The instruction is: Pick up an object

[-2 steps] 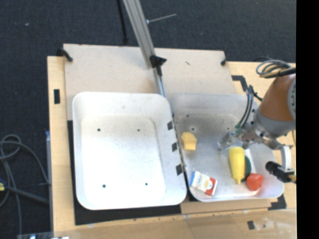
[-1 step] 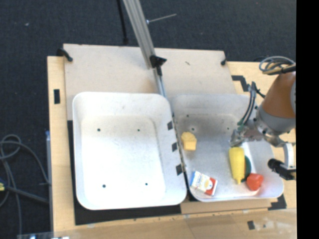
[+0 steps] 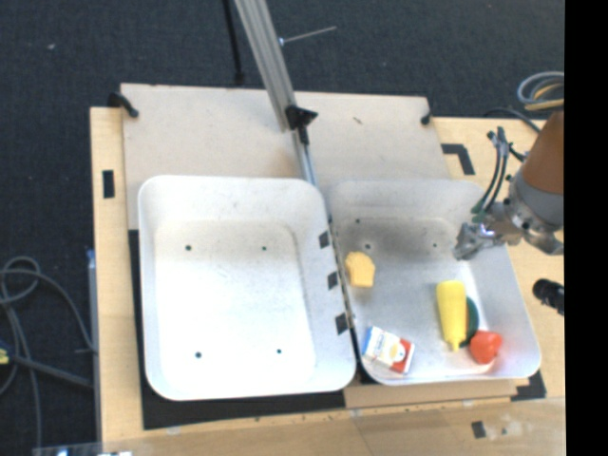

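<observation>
Tabletop (image 3: 109,255) carries two white bins; the left bin (image 3: 237,283) looks bare, all targets sit in the right bin (image 3: 399,212). Fingers (image 3: 469,242) hang near its far-right wall, gripping nothing; opening unclear. Yellow banana-like piece (image 3: 452,313) is just below them: descend clear of the rim, straddle its narrow width. Small carton (image 3: 389,350), yellow chunk (image 3: 360,270) and red piece (image 3: 484,346) sit farther off.

Colours in and around the right bin

The right bin (image 3: 418,207) is white with grey smudges; inside lie a pale yellow block (image 3: 359,270), a bright yellow cylinder (image 3: 451,313), a red-orange ball (image 3: 484,346) and a white-and-red carton (image 3: 389,350). Beside it, the left bin (image 3: 228,283) is white with dark dots.
</observation>
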You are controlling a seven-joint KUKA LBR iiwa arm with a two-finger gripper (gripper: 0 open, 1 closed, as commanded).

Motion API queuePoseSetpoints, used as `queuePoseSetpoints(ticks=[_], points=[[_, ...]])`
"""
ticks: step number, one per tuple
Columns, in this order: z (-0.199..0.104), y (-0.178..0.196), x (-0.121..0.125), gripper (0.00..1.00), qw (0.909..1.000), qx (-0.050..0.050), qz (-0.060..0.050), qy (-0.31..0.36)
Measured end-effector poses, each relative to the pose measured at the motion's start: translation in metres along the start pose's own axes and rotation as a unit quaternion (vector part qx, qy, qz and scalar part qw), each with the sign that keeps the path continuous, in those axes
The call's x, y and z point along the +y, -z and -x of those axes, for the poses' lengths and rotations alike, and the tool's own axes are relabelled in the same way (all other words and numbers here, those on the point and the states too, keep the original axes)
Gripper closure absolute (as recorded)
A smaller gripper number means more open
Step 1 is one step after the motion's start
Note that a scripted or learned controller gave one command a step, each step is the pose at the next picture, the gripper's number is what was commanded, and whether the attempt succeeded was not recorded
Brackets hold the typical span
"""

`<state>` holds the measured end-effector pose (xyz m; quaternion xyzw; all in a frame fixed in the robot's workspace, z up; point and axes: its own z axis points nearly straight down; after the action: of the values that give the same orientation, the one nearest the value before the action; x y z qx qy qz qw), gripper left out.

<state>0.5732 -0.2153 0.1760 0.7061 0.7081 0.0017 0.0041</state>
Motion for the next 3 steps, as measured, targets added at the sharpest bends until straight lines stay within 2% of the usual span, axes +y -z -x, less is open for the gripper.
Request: queuePoseSetpoints(ticks=[1, 3], points=[[0.002, 0.041, 0.002, 1.0, 1.0, 0.0, -0.001, 0.0], [-0.086, 0.057, -0.01, 1.0, 1.0, 0.003, -0.003, 0.002]])
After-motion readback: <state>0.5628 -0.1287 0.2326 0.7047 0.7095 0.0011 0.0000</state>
